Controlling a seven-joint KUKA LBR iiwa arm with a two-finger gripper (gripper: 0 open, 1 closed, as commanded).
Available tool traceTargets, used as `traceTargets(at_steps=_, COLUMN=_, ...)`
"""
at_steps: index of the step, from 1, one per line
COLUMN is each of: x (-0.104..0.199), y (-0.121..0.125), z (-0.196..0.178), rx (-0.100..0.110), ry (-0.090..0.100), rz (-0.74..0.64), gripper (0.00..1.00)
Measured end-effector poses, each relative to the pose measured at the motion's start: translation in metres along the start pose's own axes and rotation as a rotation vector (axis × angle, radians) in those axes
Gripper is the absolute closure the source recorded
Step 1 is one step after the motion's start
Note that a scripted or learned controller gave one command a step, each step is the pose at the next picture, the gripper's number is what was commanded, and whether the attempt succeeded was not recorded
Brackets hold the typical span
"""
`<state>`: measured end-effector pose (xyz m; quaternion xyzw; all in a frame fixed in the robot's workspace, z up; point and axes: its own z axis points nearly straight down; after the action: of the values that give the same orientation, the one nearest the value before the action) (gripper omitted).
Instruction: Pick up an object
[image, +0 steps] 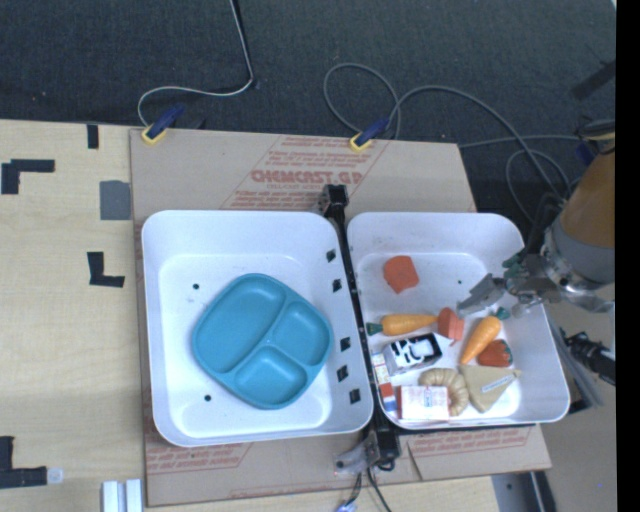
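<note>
The right bin (430, 232) holds a heap of toy food: an orange-red block (400, 272), a carrot lying flat (408, 324), a second carrot (480, 340) tilted beside a red piece (496, 353), and a small red piece (451, 324). A black-and-white box (415, 350), a bread roll (445, 385), a pale wedge (490, 385) and a white-and-red box (422, 402) lie there too. My gripper (498, 297) hovers over the bin's right side, just above the tilted carrot. It is open, with nothing between its fingers.
A blue divided plate (262, 340) lies in the left bin (170, 240). Both bins rest on a cardboard sheet (290, 175). Cables (420, 110) run across the dark floor behind. The arm's grey body (590, 240) stands over the right bin's right rim.
</note>
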<state>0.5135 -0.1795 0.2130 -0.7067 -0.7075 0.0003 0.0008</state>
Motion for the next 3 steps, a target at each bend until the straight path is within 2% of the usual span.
traceTargets(at_steps=1, x=0.082, y=0.024, z=0.093, rx=0.003, ry=0.002, rz=-0.002, gripper=0.0)
traceTargets(at_steps=2, x=0.08, y=0.097, z=0.126, rx=-0.004, ry=-0.001, rz=-0.001, gripper=0.0)
traceTargets(at_steps=3, x=0.065, y=0.122, z=0.127, rx=-0.004, ry=0.0, rz=-0.001, gripper=0.0)
